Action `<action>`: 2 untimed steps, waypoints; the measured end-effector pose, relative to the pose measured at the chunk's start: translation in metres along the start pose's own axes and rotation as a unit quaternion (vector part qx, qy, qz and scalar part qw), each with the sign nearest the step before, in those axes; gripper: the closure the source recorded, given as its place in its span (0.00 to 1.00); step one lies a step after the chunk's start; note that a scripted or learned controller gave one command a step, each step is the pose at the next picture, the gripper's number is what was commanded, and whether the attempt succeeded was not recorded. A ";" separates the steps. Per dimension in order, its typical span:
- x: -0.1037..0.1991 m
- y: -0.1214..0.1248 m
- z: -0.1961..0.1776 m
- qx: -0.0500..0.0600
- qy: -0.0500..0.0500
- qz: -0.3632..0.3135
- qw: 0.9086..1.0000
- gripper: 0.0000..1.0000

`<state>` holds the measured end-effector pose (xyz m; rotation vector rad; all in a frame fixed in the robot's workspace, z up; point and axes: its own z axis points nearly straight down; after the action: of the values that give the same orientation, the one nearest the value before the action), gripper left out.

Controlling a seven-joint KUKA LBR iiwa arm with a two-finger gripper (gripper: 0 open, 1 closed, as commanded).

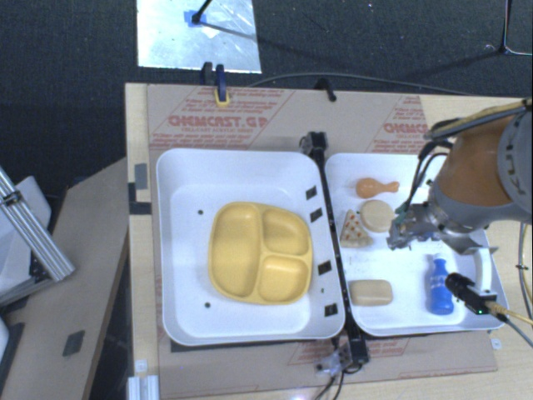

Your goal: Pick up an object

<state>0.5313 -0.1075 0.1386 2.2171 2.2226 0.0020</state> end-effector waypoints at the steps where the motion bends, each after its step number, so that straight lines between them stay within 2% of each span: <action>1: 0.009 0.003 -0.048 -0.002 0.000 -0.001 1.000 1.00; 2: 0.008 0.005 -0.102 -0.002 0.000 -0.001 1.000 1.00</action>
<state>0.5361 -0.0992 0.2402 2.2121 2.2224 0.0066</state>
